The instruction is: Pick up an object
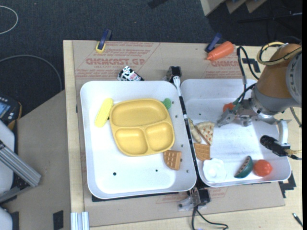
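My gripper [229, 116] hangs low over the back part of the right bin [240, 86], pointing left. A small red-orange thing [230, 106] shows right beside it; I cannot tell whether it is held. Closer to the front lie a pizza-like slice [203, 131], a waffle piece [202, 152], a white cup-like object [214, 168], a watermelon slice [244, 167] and a red tomato [262, 167].
The left bin [91, 143] holds a yellow divided plate [141, 126], a yellow corn-like piece [103, 112], a small green thing [167, 103] and a waffle [172, 159]. An orange carrot [220, 51] and a black-and-white toy [128, 74] lie on the bench behind the bins.
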Available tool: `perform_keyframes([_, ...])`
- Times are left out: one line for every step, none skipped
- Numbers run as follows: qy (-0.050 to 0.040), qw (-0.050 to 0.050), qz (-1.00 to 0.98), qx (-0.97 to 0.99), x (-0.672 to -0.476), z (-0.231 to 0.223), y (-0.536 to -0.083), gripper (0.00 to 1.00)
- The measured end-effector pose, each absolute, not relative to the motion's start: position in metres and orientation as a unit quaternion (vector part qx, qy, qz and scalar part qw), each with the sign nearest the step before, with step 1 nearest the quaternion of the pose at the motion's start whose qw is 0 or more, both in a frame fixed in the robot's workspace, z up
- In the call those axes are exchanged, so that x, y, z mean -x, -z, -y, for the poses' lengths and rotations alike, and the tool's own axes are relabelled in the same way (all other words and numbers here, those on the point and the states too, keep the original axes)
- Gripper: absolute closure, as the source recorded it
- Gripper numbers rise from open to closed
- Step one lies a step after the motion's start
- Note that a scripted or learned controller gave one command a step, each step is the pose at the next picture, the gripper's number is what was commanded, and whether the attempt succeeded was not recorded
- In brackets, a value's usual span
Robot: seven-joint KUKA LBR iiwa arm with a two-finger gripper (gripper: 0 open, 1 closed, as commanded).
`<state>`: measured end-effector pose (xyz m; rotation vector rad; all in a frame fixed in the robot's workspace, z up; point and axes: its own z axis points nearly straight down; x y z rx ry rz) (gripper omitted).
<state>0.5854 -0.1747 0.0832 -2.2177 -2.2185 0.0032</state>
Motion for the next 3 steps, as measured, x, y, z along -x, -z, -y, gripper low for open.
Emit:
perform_keyframes([0.0, 0.0, 0.707, 0.707, -0.586, 0.175, -0.096, 1.0])
perform_keyframes([0.0011, -0.003, 0.707, 0.707, -0.588, 0.176, -0.138, 1.0])
perform_keyframes([0.0017, -0.004, 0.708, 0.707, -0.593, 0.172, -0.183, 1.0])
